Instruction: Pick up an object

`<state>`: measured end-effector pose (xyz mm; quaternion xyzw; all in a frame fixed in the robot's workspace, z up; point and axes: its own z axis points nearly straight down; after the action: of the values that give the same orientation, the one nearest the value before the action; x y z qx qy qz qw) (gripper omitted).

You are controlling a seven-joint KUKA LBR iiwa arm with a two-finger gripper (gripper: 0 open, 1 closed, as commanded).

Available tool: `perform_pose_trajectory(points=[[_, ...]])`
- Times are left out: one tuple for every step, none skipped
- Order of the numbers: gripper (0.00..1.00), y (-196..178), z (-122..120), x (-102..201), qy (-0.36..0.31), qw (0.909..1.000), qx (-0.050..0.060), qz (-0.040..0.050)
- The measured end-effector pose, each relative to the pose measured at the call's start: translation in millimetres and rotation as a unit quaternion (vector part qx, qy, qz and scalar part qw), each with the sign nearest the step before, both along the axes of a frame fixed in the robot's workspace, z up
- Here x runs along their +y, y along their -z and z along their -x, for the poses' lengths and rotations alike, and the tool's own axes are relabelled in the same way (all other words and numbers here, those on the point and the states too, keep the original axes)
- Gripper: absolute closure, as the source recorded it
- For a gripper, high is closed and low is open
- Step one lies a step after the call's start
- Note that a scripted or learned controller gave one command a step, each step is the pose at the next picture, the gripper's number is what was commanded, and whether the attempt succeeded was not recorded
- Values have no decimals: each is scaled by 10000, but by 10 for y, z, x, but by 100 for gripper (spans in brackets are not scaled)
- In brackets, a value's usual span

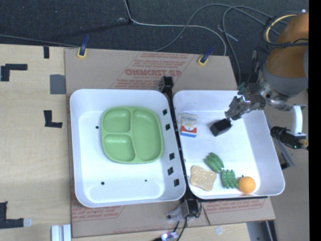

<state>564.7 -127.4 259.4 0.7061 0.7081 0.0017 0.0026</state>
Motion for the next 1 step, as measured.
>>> perform_pose_trajectory(points=[[100, -387, -5, 1, 7, 10000, 21, -3]])
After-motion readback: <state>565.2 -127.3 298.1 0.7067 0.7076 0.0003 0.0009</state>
